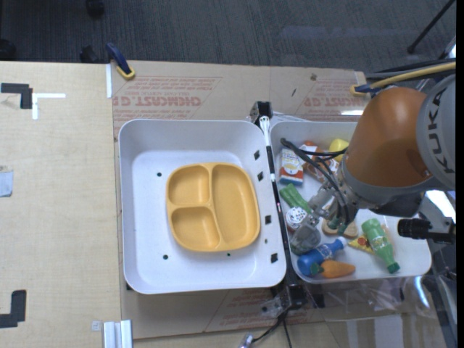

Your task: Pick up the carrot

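Camera view looks down on two white bins side by side: the left bin (138, 216) carries a yellow divided plate (212, 206) with three compartments, and the right bin (413, 261) is crowded with small toy items. The carrot (337, 269) lies on its side near the front edge of the right bin, just beside a blue object (312, 259) on its left. A green bottle (380, 244) rests to the carrot's right, tilted, and a green vegetable-shaped piece (293, 196) lies near the bin's left wall, below a small carton (291, 167). The arm's orange band (388, 140) hangs over the right bin, and the gripper (325, 210) reaches down among the items, above and well clear of the carrot. Whether its jaws are apart or together cannot be told from this angle; clutter hides them.
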Action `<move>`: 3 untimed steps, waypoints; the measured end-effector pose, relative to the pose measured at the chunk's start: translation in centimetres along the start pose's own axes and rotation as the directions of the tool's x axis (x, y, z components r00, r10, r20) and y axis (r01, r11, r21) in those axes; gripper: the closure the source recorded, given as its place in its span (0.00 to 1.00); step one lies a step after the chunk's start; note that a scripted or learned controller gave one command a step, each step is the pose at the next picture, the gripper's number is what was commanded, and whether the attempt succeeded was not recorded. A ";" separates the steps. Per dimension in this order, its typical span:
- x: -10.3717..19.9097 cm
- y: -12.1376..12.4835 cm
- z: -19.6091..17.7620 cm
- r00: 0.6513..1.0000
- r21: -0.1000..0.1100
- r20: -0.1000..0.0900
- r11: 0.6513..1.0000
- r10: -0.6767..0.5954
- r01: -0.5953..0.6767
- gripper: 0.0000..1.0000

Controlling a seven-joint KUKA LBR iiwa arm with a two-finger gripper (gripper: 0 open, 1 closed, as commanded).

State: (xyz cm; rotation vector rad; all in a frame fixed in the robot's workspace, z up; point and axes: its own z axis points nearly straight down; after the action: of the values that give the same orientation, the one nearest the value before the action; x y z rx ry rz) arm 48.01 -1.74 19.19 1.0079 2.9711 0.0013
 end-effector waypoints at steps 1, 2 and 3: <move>-0.2 0.1 -0.9 1.000 -0.001 0.004 1.000 -0.003 0.003 1.00; 4.7 5.8 0.1 0.962 0.004 -0.002 0.962 0.272 -0.272 1.00; 8.7 11.1 0.3 0.953 0.004 -0.001 0.953 0.304 -0.304 1.00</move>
State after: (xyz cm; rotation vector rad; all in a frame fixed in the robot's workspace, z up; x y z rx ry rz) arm 47.83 12.41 18.89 1.4550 2.7830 -0.0023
